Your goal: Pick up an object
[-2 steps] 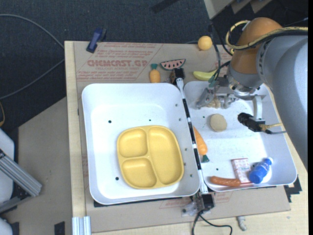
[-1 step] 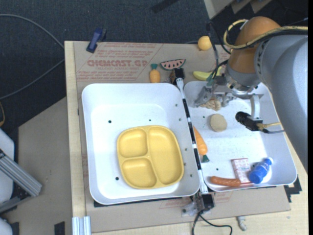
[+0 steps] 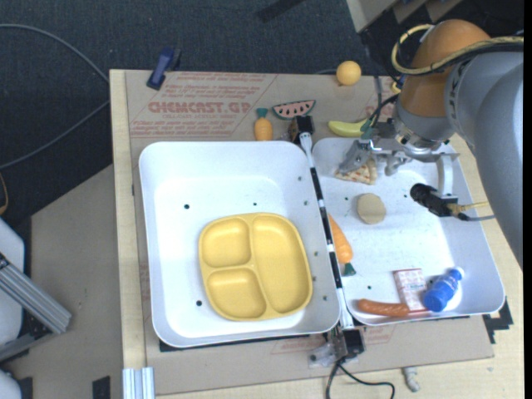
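My gripper (image 3: 366, 155) hangs over the far left corner of the right bin (image 3: 465, 248), right above a tan waffle-like piece (image 3: 356, 173) and touching or nearly touching it. A round beige lump (image 3: 371, 208) lies just in front of that piece. An orange carrot (image 3: 339, 241) rests against the bin's left wall. Along the front of the bin lie a red sausage (image 3: 382, 308), a pink packet (image 3: 409, 283) and a small blue bottle (image 3: 440, 289).
The left bin (image 3: 166, 223) holds a yellow divided plate (image 3: 253, 266). Behind the bins on the board lie a banana (image 3: 346, 127), a watermelon slice (image 3: 295, 107), a small orange fruit (image 3: 263, 128), an orange ball (image 3: 349, 72) and a blue clip (image 3: 162, 67).
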Controlling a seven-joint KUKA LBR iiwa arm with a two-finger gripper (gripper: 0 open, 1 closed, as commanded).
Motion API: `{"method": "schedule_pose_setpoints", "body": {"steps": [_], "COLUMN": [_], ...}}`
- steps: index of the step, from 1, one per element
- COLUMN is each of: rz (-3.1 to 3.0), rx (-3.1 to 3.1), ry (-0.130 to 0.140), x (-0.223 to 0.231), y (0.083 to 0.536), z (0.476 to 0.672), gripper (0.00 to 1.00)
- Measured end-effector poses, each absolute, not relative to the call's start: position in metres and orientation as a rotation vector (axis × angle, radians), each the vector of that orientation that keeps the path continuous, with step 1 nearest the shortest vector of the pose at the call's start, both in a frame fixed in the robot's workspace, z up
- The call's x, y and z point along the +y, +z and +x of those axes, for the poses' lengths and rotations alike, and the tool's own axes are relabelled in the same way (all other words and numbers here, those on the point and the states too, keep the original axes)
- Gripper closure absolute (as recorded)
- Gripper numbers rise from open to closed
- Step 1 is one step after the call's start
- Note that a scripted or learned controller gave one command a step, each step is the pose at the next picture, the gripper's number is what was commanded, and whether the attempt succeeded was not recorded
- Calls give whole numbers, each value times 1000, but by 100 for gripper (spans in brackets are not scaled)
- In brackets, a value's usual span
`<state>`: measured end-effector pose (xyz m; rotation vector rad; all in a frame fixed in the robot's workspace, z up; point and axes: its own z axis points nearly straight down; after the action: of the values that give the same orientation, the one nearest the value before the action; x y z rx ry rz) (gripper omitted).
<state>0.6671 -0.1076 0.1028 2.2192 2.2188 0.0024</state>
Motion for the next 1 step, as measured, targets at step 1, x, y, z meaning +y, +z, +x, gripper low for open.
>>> {"method": "schedule_pose_setpoints", "body": {"steps": [1], "rz": [2224], "rx": [2221], "ry": [-1], "x": [-94], "y": [84], "z": [596], "gripper": [0]}}
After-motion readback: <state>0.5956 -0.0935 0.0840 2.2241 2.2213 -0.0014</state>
